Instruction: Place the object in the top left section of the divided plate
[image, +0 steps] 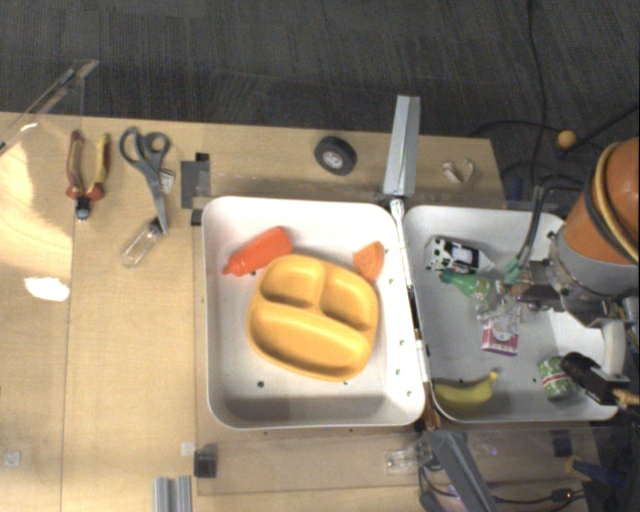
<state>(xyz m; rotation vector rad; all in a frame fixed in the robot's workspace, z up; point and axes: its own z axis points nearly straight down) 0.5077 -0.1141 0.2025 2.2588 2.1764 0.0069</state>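
The yellow divided plate (313, 315) lies upside-looking and tilted in the middle of the left bin (230, 390). My gripper (508, 293) hangs over the middle of the right bin (445, 345), reaching in from the right. It is just above a green item (468, 283) and a clear packet with a pink label (499, 337). I cannot make out anything held in it. A black-and-white toy (452, 254) lies to the gripper's upper left.
An orange bottle-shaped toy (257, 250) and a small orange piece (370, 260) lie beside the plate's far edge. A banana (467, 390) and a green can (552, 378) sit at the right bin's front. Scissors (150, 165), pliers (85, 170) and a tape roll (335, 155) rest on the bench.
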